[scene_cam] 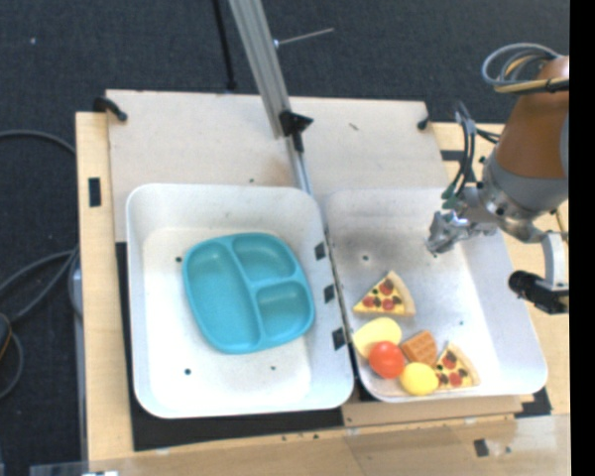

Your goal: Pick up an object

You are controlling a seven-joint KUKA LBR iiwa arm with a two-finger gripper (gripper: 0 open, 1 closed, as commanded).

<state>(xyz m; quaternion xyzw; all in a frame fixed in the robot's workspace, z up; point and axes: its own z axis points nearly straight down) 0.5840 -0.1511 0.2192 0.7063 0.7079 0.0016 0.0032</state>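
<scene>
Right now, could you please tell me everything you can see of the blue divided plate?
The blue divided plate is a light blue, plastic-looking tray with rounded corners and three compartments: one long, two smaller. It lies flat and right side up, turned slightly askew, near the middle of the left white bin, resting on the bin floor. All three compartments look bare, and nothing else touches it.

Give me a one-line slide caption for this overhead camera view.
Gripper above right bin of toy food; blue divided tray in left bin.
</scene>
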